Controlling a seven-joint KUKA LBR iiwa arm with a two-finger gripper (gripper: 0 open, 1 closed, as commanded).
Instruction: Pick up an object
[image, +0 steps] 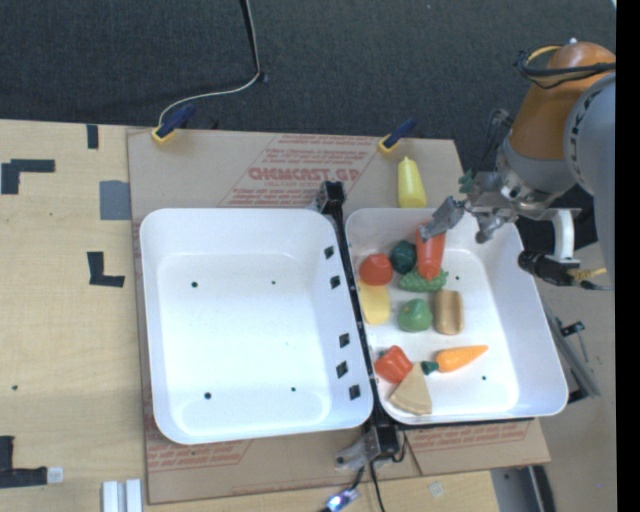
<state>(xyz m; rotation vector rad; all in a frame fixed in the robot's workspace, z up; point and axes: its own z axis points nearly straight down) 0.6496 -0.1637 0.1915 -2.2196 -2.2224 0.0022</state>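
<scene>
gripper (436, 228) sits right on top of the red pepper (430, 256) in the right bin (520, 330), looks clamped on it i think.

Two bins sit side by side on a cardboard sheet (300, 175) on the counter (60, 300). The right bin (520, 340) holds toy foods clustered toward its left; the left bin (240, 320) adjoins it. A bottle (411, 183) lies behind the right bin.
</scene>
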